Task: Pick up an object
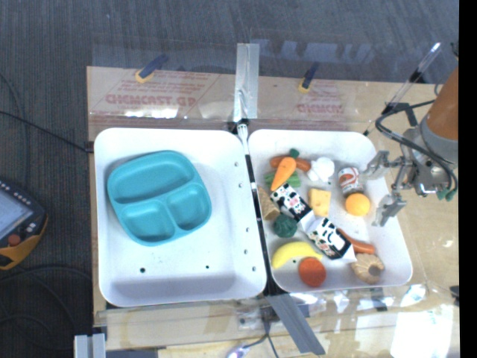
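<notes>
At the near edge of the right bin [395, 271] lie a tomato [312, 272], a banana [292, 253] and a brown toy [368, 268]. Farther in sit two cow cartons [330, 239], cheese [320, 201], an orange [358, 204] and a carrot [282, 172]. The left bin [119, 274] holds a teal tray [158, 195]. The gripper [386, 187] hangs over the right bin's right rim, fingers apart, gripping nothing.

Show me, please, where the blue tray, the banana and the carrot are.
blue tray [158, 196], camera view, divider ridge.
banana [292, 253], camera view, middle of the curve.
carrot [282, 173], camera view, orange body.
</notes>
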